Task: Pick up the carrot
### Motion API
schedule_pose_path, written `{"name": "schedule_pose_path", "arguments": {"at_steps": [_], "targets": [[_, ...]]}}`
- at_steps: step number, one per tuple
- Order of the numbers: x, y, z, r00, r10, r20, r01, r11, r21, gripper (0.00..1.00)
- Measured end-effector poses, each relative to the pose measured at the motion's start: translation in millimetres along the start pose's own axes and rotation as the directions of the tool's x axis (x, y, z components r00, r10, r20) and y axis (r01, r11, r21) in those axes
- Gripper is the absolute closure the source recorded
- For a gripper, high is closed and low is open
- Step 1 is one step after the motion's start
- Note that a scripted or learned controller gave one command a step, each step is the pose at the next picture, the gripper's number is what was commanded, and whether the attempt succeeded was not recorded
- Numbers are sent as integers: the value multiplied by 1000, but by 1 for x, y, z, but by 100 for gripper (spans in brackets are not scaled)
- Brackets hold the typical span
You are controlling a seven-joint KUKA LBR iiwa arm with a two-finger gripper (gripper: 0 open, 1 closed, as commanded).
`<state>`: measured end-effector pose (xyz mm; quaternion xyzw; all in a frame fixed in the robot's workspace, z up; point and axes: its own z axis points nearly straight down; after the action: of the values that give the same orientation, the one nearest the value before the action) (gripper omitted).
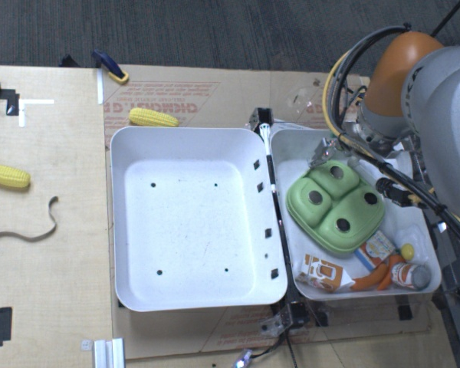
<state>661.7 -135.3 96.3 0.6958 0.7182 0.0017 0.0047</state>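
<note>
carrot lying in near right corner of right bin, arm sitting at far end

the carrot (372, 277) is lying in the right bin (291, 228), close to its near wall and toward its right corner. it is resting flat, orange, running roughly left to right with its right end lifted slightly toward the far side. a small printed carton (323, 271) is sitting just to its left, a flat packet with blue and white print (375, 248) is lying just beyond it on the far side, and a small jar with a grey cap (411, 274) is lying just to its right. a small yellow piece (406, 251) is showing beyond the jar.

a green moulded tray with three dark holes (336, 203) is taking up the middle of the right bin, tilted, with its near edge close to the packet.

the arm, grey with an orange band (399, 64), is reaching in from the right and is sitting over the far end of the right bin. the gripper (331, 149) is showing at the far edge of the green tray, well apart from the carrot. whether it is wide or narrow cannot be told, as cables and the wrist are covering it.

the left bin (123, 228) is lying beside the right one, its walls touching the right bin's.

on the surface (54, 282), one yellow corn cob (152, 117) is lying just beyond the left bin's far wall, and another corn cob (6, 175) is lying at the left edge. a thin curled cord (31, 232) is lying nearer. a blue and yellow clip (110, 65) is sitting at the far edge of the surface.
</note>
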Motion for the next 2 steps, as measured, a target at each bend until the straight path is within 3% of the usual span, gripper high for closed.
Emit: {"name": "schedule_pose_path", "arguments": {"at_steps": [1,2], "targets": [[34,-7,1,968,250,5,-250,968,-1,0],[-40,-8,-68,958,287,2,-287,958,8,0]]}}
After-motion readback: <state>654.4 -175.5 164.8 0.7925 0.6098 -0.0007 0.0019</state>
